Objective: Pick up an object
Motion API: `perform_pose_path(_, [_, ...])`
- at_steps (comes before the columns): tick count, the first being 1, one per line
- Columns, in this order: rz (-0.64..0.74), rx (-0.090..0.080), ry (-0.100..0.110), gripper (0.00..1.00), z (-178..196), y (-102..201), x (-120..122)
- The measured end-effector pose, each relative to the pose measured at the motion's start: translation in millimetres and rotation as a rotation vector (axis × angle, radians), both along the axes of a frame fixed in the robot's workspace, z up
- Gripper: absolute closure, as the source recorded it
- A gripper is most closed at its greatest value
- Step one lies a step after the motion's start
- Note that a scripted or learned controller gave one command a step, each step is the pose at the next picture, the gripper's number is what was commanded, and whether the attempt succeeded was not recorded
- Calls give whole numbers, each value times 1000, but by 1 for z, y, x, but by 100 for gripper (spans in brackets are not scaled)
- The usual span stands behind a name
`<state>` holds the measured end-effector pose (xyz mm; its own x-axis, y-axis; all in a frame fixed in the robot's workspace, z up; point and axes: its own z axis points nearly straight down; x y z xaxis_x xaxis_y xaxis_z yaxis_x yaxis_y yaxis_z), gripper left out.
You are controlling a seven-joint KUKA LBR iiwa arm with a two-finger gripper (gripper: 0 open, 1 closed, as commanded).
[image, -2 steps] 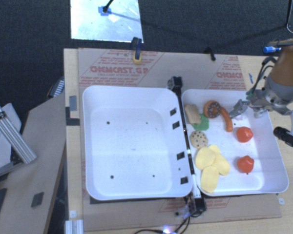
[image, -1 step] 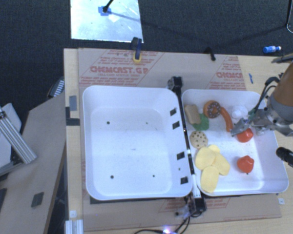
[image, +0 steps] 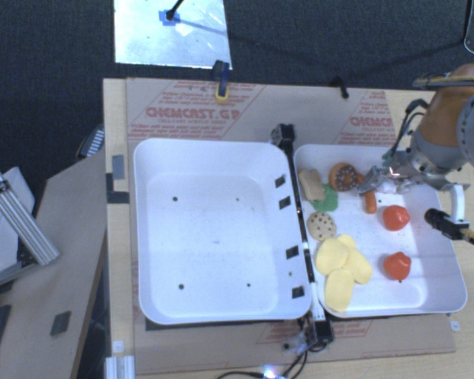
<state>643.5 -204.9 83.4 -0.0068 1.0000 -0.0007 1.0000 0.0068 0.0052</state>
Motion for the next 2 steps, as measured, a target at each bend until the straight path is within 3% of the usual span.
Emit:
perform_pose_path(1, [-5, -1, 0, 0, 42, -2, -14])
perform_pose_path(2, [-8, 2, 9, 0, 32, -2, -77])
